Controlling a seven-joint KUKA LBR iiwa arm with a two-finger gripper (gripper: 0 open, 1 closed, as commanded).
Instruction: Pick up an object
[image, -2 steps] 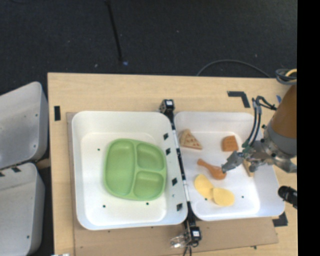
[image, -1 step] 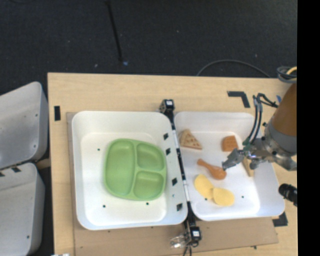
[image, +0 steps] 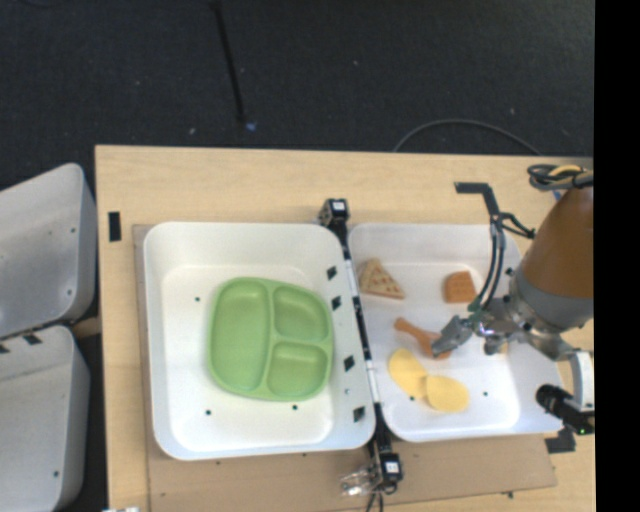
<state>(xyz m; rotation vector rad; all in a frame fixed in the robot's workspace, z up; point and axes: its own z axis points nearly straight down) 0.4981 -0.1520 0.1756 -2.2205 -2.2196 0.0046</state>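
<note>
The right bin (image: 500, 415) holds several food pieces. A tan wedge (image: 381, 280) lies at its far left and an orange-brown chunk (image: 459, 287) at the far middle. A brown stick-shaped piece (image: 414, 334) lies in the centre, with two yellow slices (image: 407, 370) (image: 446, 393) in front of it. My gripper (image: 472, 338) hangs low over the bin's middle, open, just right of the brown piece. Its left finger (image: 450, 335) is at that piece's right end. Nothing sits between the fingers.
The left bin (image: 170, 420) holds a green divided plate (image: 270, 338). A ridge with black clips (image: 352, 330) separates the two bins. A black cable (image: 492, 215) arcs over the right bin's far edge. The orange-banded arm (image: 562, 250) covers the right bin's right side.
</note>
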